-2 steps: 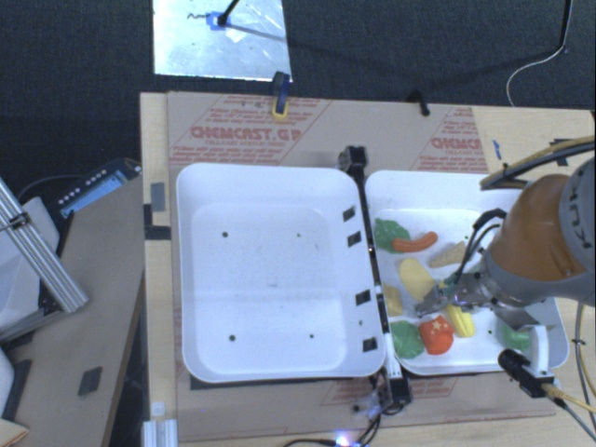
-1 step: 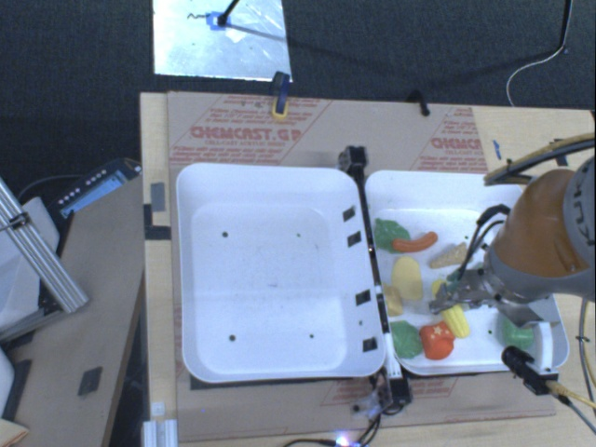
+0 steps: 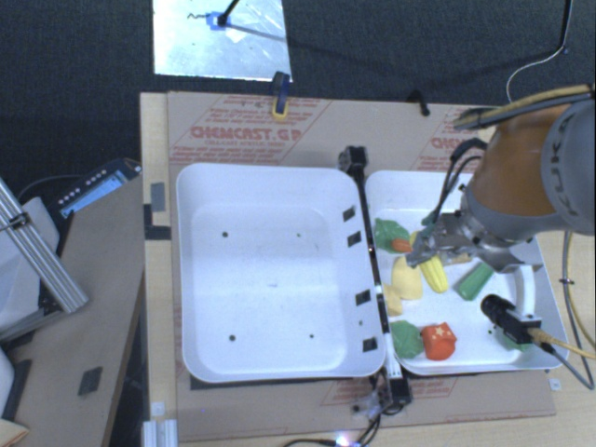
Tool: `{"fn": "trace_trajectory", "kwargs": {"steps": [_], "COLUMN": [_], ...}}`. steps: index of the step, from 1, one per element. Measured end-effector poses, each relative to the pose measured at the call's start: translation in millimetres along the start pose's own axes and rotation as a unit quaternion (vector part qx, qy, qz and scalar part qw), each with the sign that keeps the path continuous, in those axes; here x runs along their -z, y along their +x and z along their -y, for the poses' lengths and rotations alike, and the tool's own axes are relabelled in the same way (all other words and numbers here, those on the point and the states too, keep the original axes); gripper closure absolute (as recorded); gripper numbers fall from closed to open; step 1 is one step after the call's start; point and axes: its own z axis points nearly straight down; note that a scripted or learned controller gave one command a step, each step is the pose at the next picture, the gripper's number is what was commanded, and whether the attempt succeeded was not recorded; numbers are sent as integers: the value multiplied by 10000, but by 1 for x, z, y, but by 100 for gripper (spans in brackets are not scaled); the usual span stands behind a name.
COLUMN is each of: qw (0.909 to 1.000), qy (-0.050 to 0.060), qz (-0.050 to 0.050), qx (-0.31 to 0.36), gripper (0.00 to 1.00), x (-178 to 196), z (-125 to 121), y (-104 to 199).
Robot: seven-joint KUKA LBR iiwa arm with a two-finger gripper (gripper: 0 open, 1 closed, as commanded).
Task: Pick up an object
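Cardboard sheet [image 3: 279,403] printed with red lettering covers the bench, and two shallow white bins sit on it side by side. The left bin [image 3: 270,277] and the right bin [image 3: 466,357] meet along a seam lined with small black clips [image 3: 363,297].

All the toy food lies in the right bin. Nearest the front edge, a red toy vegetable [image 3: 439,340] touches a green leafy piece [image 3: 405,338] on its left. Just behind them, against the seam, sits a small yellow piece [image 3: 393,301], with a larger pale yellow piece [image 3: 406,277] just behind it. Beside that lies a toy corn cob [image 3: 434,273], and a little further right a green toy vegetable [image 3: 473,280], tilted.

The gripper [image 3: 426,248] hangs low directly over the corn cob and the pale yellow piece, on the grey and orange arm [image 3: 521,175] reaching in from the right. Whether it is spread or closed cannot be told from here, and nothing is visibly held.

Just behind the gripper, a second leafy green piece with an orange tip [image 3: 389,231] rests near the seam.

At the far edge of the cardboard stands a yellow and blue clamp [image 3: 279,96]. Beyond it, a shiny metal plate [image 3: 221,26] lies on dark carpet.
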Motion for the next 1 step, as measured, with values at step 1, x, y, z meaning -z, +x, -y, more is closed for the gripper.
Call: {"fn": "trace_trajectory", "kwargs": {"steps": [1], "qw": [10000], "qy": [47], "qz": [-2], "qx": [-13], "gripper": [100], "x": [13], "z": [3], "y": [62]}}
